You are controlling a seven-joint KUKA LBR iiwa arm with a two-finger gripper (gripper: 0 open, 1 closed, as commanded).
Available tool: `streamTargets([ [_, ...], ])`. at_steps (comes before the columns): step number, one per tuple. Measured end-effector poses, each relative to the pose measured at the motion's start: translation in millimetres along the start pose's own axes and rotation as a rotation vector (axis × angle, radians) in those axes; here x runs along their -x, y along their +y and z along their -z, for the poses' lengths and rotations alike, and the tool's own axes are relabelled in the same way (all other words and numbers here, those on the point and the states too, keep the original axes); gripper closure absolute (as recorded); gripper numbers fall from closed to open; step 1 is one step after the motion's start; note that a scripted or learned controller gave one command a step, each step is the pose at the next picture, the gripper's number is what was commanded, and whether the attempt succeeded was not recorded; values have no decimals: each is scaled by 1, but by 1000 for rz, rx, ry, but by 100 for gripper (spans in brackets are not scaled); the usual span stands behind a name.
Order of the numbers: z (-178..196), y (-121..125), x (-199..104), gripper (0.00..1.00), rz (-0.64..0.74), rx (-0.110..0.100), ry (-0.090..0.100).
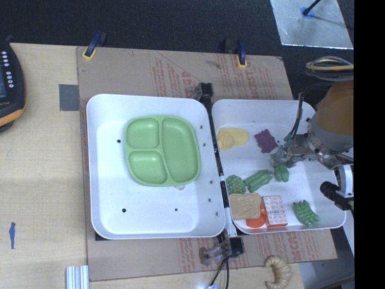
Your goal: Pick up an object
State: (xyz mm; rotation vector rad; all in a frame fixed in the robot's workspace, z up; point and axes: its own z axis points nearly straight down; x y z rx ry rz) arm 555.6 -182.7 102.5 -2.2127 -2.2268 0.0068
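The right bin [319, 179] holds several small play-food pieces: a yellow piece [231, 137], a purple piece [265, 141], a green pod [258, 178], a small green piece [281, 173], a green leafy piece [234, 183], another green piece [305, 212], a slice of toast [245, 205] over a red piece [256, 222], and a small red-and-white box [275, 211]. My gripper [283, 158] is low inside this bin, just right of the purple piece and directly above the small green piece. I see nothing lifted.
The left bin [108, 209] holds a green divided plate [162, 149]. The arm's orange band and grey wrist [334, 125] hang over the right bin's right wall. A curled tan object [278, 271] lies on the bench below the bins.
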Motion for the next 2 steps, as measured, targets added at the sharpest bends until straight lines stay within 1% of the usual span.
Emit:
streamTargets([
  [1,104,20,-58,100,4,13,2],
  [2,89,8,-133,100,5,-2,3],
])
